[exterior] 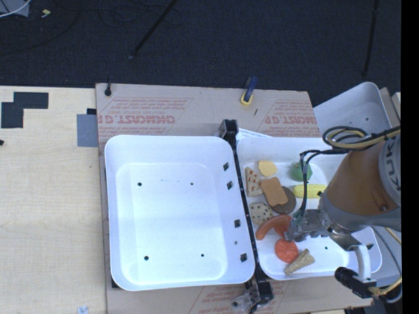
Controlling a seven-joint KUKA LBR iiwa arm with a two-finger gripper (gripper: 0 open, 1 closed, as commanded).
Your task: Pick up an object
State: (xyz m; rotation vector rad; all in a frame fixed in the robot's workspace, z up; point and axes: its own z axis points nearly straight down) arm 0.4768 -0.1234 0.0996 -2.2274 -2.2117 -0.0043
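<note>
Two shallow white plastic bins (118, 175) are sitting on a cardboard-topped bench (163, 113). The arm's two-finger gripper (300, 227) is hovering in the right one over a curved red sausage-shaped toy (272, 226) (grip state: can't tell, too blurry).

- Gripper (299, 229) sits low in the right bin (275, 156), lower right of the frame, right over a red sausage (272, 226).
- Just below: a red round slice (286, 250) and a tan wedge (298, 262).
- Left bin (171, 211) fills the centre.
</note>
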